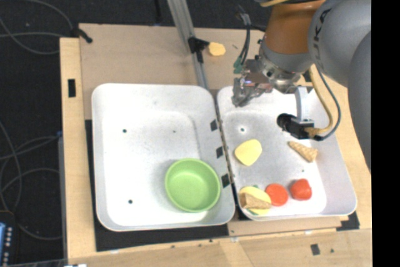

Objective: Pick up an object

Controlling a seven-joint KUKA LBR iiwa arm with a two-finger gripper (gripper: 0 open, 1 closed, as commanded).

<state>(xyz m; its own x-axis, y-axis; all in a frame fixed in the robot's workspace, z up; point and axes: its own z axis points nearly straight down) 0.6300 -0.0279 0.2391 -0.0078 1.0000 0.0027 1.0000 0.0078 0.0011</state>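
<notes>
My gripper hangs over the far left corner of the right bin, and I see nothing between its fingers. A pale yellow, rounded object lies in the bin's middle left, nearer the camera than the gripper. A tan wedge rests at the right. Along the near edge sit a red tomato-like piece, a red pepper-like piece and a yellow-and-tan item. The left bin holds a green bowl.
A slanted metal post rises from the bench behind the bins. A small yellow piece lies on the bench behind the right bin. A black cable fitting hangs off the wrist over the bin.
</notes>
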